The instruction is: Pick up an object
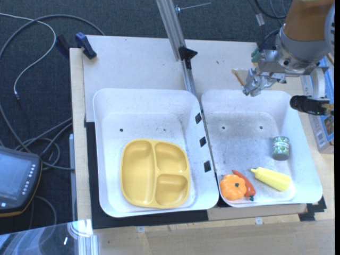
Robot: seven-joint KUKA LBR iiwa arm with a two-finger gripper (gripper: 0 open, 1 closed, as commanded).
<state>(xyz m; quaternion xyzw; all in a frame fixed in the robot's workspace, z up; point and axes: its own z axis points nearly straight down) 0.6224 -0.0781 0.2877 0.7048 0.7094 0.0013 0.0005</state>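
The arm (305, 20), grey with an orange band, is seen entering from the upper right of the camera view. Its claw (254, 86) is positioned over the far rim of the right bin (241, 132), near that bin's upper left portion. Whether the claw is released or clenched cannot be told; nothing is seen held in it.

Four objects are recorded in the right bin, all toward its near and right side and well apart from the claw. A small grey-green can (281, 147) stands near the right wall. A yellow squash-shaped toy (271, 178) lies on its side just below the can. An orange pumpkin toy (233, 187) is found at the near edge, with a red chilli-shaped toy (245, 183) touching its right side, between the pumpkin and the yellow piece.

In the left bin (149, 113) a yellow divided plate (155, 172) with three compartments is noted, lying flat in the near half.

Both bins rest side by side on the pale worktop (133, 62). A blue clamp (85, 45) is noted at the worktop's far left corner, and a slanted metal rail (172, 17) runs down to the gap between the bins.
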